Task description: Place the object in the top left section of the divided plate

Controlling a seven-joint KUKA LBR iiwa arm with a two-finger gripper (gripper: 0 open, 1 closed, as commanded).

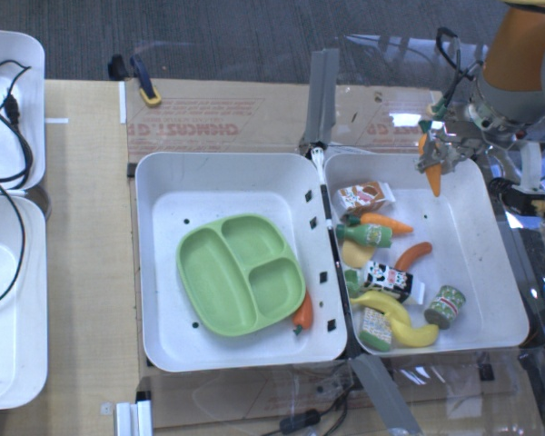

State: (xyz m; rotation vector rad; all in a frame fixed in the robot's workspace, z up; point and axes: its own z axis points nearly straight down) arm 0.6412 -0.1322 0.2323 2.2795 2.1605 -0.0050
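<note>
The arm came in from the upper right of the frame, gripper (433, 155) above the far edge of the right bin (477, 334). An orange carrot-shaped toy (433, 178) hung point down from the fingertips, clamped between the jaws at its top end, lifted clear of the bin floor. That was the object in hand; the jaws were closed on it.

The green divided plate (241, 274) lay in the left bin (163, 334), in the middle of the frame, tilted a bit, one long section on its left side and two smaller ones on its right. All three sections were bare. A second carrot (303, 311) lay on the bin floor touching the plate's lower right rim.

Right bin clutter, below and left of the gripper: a small snack box (363, 196), another carrot (387, 222), a green bottle (365, 235), an orange-red sausage shape (413, 253), a black-and-white carton (388, 281), a banana (402, 321), a small green can (445, 305). The held carrot was well apart from the plate, with the bin divider between them.
</note>
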